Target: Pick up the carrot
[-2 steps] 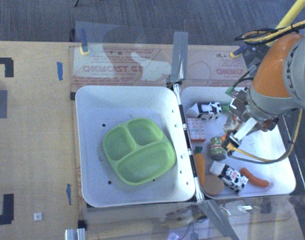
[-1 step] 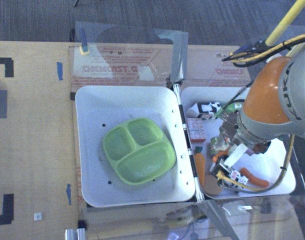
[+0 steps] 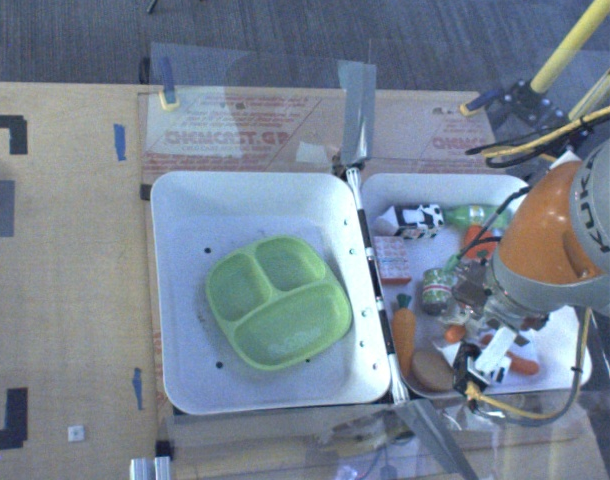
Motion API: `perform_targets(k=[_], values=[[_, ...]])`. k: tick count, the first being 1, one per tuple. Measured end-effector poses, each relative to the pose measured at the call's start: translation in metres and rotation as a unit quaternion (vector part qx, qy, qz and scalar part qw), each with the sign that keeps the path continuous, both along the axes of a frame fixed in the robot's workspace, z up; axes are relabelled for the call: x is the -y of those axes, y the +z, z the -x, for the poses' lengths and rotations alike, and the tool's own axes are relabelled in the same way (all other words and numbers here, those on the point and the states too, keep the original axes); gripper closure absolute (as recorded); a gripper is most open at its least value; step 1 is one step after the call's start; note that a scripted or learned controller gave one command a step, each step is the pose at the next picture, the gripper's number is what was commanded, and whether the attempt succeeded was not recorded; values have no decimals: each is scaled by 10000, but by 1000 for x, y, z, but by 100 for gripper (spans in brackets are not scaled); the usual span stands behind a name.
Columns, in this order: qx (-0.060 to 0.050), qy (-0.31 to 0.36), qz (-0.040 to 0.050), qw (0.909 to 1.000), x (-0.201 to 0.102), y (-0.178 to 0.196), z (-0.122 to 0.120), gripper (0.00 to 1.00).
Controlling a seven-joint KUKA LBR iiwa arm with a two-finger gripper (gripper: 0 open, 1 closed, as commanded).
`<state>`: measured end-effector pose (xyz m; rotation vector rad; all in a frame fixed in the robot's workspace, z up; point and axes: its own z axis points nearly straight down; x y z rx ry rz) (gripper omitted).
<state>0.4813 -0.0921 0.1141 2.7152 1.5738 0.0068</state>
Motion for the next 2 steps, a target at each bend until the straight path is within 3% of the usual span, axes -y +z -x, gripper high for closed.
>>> perform_targets(k=[1,2], values=[[-37,-1276,-1,9918,-20,111,-9,100],[-54,-1779,-11,9840,-17,69,2,100]])
